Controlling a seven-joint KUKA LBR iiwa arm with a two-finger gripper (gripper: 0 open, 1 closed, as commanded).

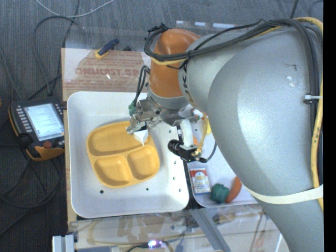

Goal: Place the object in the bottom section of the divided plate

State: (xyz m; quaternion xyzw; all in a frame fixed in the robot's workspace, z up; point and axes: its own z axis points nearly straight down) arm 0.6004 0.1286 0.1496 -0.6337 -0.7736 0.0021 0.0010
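A yellow divided plate (107, 140) lies in the left white bin (79, 193). It has one large section at the back and two smaller ones at the front. My gripper (139, 126) hangs over the plate's right side, where the large section meets the front right one. A small white piece (140, 136) shows right at the gripper's tip, just above the plate. I cannot make out whether it is held. The arm's orange band (168, 62) and grey body hide most of the right bin.
At the front of the right bin (207, 202) lie a small red and white packet (199, 181), a green object (219, 193) and an orange one (234, 189). A cardboard sheet (100, 75) lies behind the bins. A teach pendant (39, 122) sits on the floor at left.
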